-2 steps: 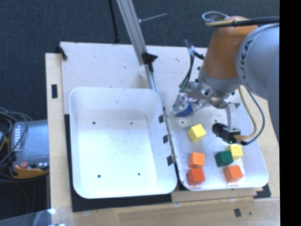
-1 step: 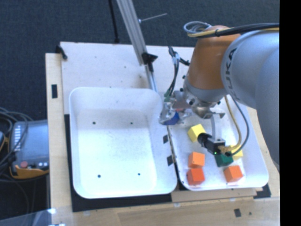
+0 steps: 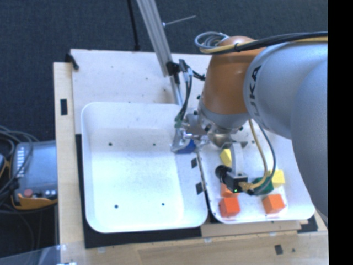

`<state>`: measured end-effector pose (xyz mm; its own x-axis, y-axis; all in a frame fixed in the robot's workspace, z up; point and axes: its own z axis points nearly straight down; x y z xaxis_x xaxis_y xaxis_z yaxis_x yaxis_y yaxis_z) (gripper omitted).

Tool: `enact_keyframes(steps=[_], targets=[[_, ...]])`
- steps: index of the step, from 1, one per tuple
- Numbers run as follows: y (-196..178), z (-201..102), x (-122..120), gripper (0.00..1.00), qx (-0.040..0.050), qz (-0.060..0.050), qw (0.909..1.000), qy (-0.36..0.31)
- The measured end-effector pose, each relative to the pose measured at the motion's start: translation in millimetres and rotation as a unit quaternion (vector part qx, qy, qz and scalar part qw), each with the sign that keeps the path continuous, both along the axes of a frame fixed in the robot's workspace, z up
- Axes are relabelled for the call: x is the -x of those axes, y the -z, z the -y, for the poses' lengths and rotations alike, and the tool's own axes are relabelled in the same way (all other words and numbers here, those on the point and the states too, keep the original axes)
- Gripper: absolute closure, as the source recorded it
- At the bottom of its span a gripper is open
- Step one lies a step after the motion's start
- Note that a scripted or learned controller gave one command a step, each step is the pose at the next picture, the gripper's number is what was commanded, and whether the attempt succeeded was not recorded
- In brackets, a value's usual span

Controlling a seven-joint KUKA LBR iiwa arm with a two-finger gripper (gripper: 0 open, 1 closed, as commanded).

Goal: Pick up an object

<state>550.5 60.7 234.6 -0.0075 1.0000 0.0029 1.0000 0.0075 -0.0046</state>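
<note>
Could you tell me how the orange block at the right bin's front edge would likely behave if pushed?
The orange block looks boxy and flat-faced, so it would probably slide, not roll. It seems rigid and small, so likely light. The bin wall close in front may stop it.

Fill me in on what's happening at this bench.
A grey and orange robot arm reaches in over two white bins. Its gripper sits at the divide between them, with something blue right at its tip; whether it is gripped is unclear. Orange blocks, yellow blocks and a green piece lie in the right bin.
</note>
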Motion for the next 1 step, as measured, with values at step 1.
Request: enact_keyframes(steps=[1], targets=[[0.5, 3.4, -0.7, 0.0, 0.0009, 0.0, 1.0, 0.004]])
